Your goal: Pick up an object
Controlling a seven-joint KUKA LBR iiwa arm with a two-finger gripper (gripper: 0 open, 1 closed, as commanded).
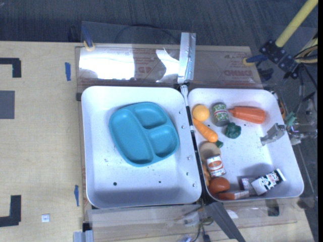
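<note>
Two shallow white bins sit side by side on the bench. The left bin (96,185) holds a blue divided plate (144,133), lying flat a little left of the bin's centre. The right bin (287,160) holds the loose objects. Along its far side lie a yellow lemon-like ball (201,113), a small can with a green label (220,113) just right of it, and a large orange carrot (248,114) lying on its side further right. A smaller orange carrot (206,130) lies slanted near the left wall, with a dark green piece (232,130) to its right. Nearer along the left wall are a tan rounded piece (207,149), a small can with a red and white label (215,166) and a red tomato-like ball (219,185) at the near left corner, with a thin red piece (228,196) beside it. A black and white carton (266,181) lies on its side near the near right corner. The gripper (273,133) hangs at the right side of the right bin, over bare bin floor, apart from every object; whether its claw is spread or pressed together I cannot tell, and nothing is seen between its tips.
</note>
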